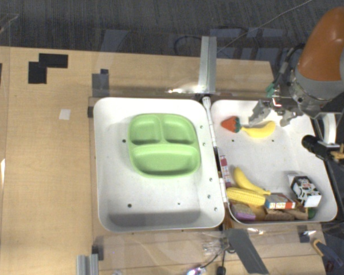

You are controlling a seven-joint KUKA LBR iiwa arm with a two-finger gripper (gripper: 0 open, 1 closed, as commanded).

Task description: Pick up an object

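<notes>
My gripper (272,118) hangs over the far part of the right bin (286,156), its two fingers (257,114) spread apart and open with nothing between them. Just below and in front of it lies a small yellow banana (261,131). To the left of that banana sits a red strawberry (231,124) with a green top. Nearer the front lie a second banana (246,180), a yellow corn cob (246,197) and a black-and-white object (305,189).
The left bin (112,199) holds a green divided plate (162,144). A metal post (208,62) rises at the back between the two bins. A small flat box (282,204) lies along the right bin's front wall. The arm's grey and orange body (327,50) stands at the far right.
</notes>
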